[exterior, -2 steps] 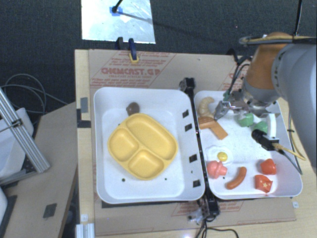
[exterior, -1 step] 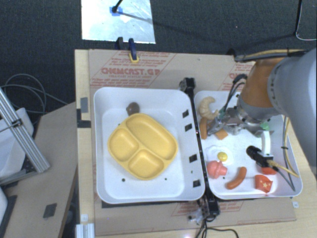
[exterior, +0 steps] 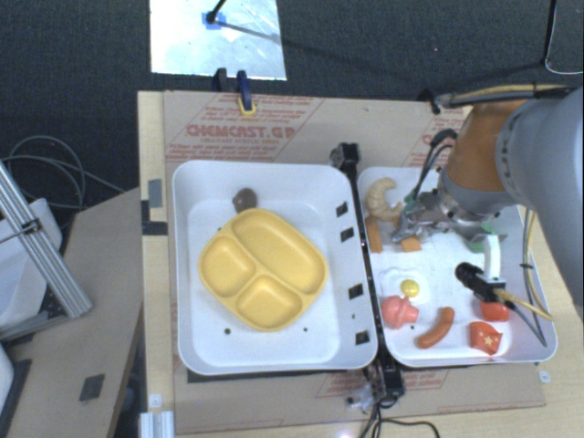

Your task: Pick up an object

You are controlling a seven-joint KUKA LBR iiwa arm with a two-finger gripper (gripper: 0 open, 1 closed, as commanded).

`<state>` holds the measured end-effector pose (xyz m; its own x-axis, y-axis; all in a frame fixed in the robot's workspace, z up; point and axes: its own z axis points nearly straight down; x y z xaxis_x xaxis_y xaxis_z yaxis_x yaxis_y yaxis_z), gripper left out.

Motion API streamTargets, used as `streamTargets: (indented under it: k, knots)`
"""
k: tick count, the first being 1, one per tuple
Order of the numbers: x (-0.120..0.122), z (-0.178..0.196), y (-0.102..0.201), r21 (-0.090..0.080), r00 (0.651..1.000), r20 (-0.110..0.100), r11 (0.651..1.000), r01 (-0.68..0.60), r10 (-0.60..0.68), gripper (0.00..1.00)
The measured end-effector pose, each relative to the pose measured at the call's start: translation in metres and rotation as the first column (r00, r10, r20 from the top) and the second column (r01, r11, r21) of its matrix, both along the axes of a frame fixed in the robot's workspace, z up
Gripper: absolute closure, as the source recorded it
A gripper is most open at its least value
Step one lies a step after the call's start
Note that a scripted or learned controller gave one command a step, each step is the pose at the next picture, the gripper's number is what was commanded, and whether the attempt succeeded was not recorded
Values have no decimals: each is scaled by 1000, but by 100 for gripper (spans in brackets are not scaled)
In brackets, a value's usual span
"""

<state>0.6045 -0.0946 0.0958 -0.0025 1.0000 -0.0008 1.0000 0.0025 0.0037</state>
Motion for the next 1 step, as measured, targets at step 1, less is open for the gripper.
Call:
streamTargets:
  k: [1]
  knots:
    - [-9,95,51,2,1000,6,1000,-7,7,100]
